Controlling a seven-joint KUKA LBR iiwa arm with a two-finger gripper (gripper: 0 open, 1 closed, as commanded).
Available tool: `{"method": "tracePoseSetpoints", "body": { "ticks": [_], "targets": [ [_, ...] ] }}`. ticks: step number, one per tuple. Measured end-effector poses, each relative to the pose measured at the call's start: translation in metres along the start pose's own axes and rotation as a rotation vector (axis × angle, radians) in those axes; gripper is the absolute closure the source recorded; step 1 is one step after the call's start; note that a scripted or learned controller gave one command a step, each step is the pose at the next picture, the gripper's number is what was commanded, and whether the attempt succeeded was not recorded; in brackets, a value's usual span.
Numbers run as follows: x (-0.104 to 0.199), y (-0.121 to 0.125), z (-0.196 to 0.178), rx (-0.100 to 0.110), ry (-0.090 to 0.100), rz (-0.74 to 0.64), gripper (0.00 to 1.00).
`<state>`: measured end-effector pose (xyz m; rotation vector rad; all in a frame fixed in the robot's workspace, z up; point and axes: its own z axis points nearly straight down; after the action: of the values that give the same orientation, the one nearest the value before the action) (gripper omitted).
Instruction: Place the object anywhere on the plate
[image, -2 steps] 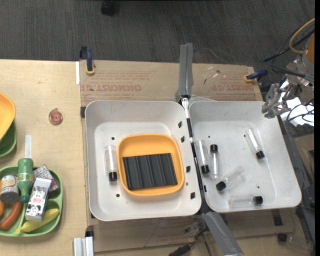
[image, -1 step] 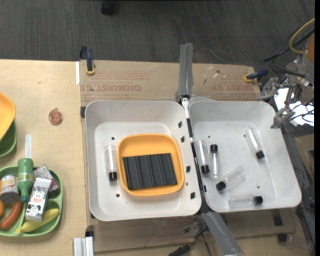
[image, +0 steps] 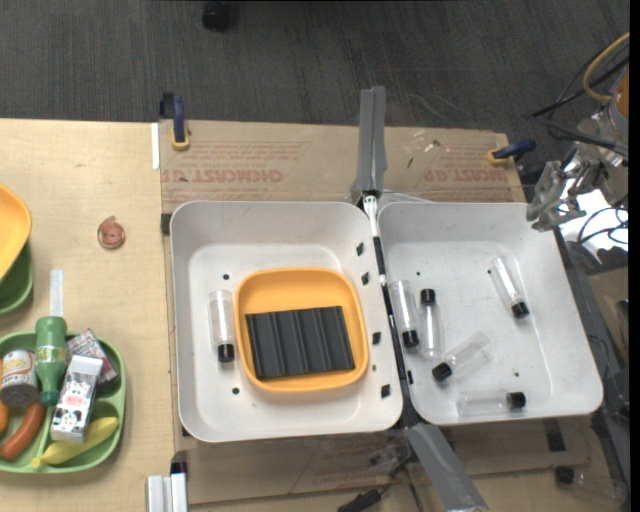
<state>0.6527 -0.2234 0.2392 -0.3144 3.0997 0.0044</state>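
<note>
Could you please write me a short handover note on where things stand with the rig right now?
Gripper: sits at the right bin's far right corner, above the rim, nothing seen between its fingers; I cannot tell if it is open or shut.
Plate: orange, in the left bin, bearing a black ribbed block.
Tubes: one clear tube with a black cap lies in the left bin beside the plate, off it. Five more lie in the right bin, two near the divider.
Done: no tube on the plate yet.
Left: pick a tube and set it on the plate.
</note>
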Motion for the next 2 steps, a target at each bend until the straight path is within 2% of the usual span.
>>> {"method": "tracePoseSetpoints", "body": {
  "ticks": [1, 2],
  "targets": [
    [-0.0091, 0.0006, -0.0426, -0.002, 0.019, -0.264, 1.0],
    [-0.009, 0.0004, -0.0425, -0.002, 0.019, -0.264, 0.0]
  ]
}}
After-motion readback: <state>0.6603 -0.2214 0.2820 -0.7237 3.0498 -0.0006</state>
